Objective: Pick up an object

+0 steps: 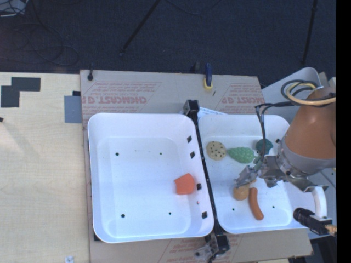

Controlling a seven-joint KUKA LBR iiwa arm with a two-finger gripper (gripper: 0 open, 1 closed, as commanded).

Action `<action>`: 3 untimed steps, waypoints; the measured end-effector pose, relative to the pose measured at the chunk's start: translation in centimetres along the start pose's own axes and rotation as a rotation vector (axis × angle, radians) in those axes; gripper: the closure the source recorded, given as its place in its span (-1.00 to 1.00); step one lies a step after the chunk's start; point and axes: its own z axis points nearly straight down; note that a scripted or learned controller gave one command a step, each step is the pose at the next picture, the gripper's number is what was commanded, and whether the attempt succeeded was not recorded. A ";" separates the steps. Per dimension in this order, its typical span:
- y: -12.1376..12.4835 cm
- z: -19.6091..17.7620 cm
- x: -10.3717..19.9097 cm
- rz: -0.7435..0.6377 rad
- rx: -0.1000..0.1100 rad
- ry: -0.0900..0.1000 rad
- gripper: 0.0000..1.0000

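Observation:
In the right bin (230,223) lie a round speckled cookie (216,150), a green leaf-shaped piece (241,154), a small teal piece (263,145), a tan potato-like lump (241,193) and an orange-red sausage (255,203). An orange block (185,184) rests in the left bin (109,223) near its right wall. My gripper (245,178) hangs low over the right bin, just above the tan lump and left of the sausage. Its grey fingers (242,178) point down and left, and the lump sits directly below their tips.
The orange-banded arm body (310,133) covers the right bin's right side. A black divider clip strip (198,163) runs between the bins. Cardboard (142,95) lies under both bins, with a blue-and-yellow clamp (208,76) at its far edge.

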 end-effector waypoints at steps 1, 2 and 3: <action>1.4 10.0 0.4 -0.002 0.007 0.002 -1.00; 1.4 8.5 0.1 0.007 0.003 0.001 1.00; -0.4 3.3 -11.1 0.007 -0.006 -0.006 1.00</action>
